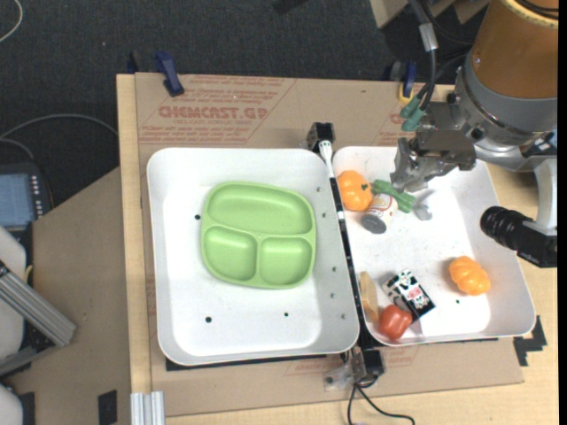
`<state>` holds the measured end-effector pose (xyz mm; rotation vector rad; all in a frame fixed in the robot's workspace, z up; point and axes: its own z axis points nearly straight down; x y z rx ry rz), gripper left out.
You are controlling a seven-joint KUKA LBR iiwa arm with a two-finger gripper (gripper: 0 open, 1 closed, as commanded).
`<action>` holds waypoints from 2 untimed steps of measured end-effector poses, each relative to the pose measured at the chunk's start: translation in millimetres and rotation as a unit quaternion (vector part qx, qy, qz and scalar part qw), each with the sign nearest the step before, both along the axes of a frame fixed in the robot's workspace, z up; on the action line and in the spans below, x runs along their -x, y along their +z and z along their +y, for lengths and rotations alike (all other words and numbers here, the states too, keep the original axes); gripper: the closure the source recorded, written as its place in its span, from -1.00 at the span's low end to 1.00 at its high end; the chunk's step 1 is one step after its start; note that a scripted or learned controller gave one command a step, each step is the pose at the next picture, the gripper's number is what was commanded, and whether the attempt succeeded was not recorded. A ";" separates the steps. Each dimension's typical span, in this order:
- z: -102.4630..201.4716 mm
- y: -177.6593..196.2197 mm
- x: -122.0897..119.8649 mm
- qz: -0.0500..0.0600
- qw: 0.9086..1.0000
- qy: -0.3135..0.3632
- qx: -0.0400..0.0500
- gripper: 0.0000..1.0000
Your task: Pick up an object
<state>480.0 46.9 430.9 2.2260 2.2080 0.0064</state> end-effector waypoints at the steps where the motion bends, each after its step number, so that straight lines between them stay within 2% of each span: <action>1: 17.4 -72.7 1.4 0.008 1.000 0.004 0.000 1.00; 2: -0.4 43.4 -0.3 -0.004 1.000 0.004 -0.002 1.00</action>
